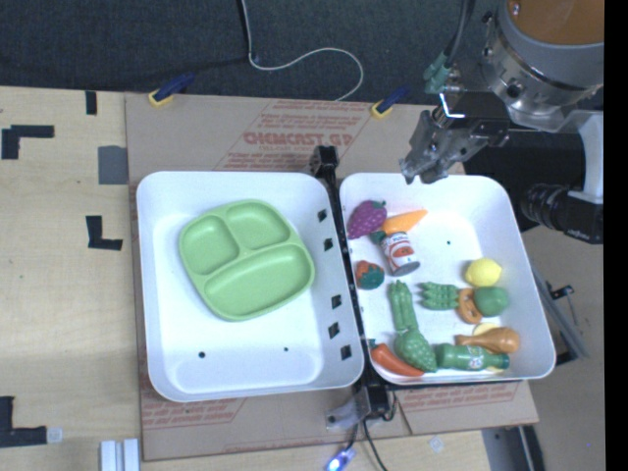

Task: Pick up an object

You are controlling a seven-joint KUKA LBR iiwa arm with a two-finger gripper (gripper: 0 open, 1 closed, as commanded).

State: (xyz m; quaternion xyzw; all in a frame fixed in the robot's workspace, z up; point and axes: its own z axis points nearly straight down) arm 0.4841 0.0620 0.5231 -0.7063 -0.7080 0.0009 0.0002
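In the right bin [510, 226], small colourful toy foods [432, 297].

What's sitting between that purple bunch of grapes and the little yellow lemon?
In the camera view, between the purple plastic grapes and round yellow lemon lie a small orange carrot and a red-labelled can.

Green plate [247, 258] (white bins [162, 351])
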